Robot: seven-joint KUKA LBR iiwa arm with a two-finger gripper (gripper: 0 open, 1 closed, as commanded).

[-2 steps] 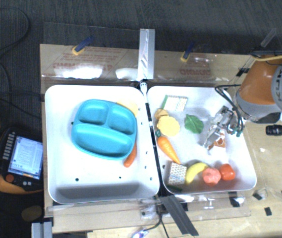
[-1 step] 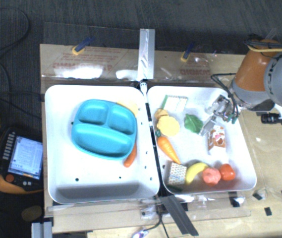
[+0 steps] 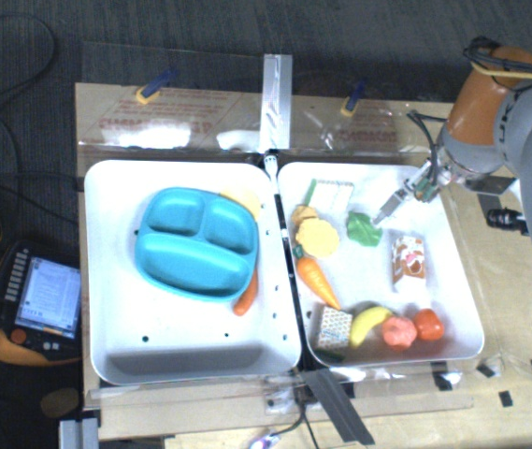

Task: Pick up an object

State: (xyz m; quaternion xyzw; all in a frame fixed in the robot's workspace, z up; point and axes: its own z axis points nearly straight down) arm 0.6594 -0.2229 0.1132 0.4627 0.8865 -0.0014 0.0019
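Gripper sits low beside green toy (apparently for grasping); finger state cannot be told.

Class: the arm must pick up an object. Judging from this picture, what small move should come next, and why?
Probably a short descent onto the green toy. The gripper sits just above and right of it in the right bin, with nothing seen between its fingers.

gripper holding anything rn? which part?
Cannot tell. The gripper is right beside the green toy in the right bin; no visible hold.
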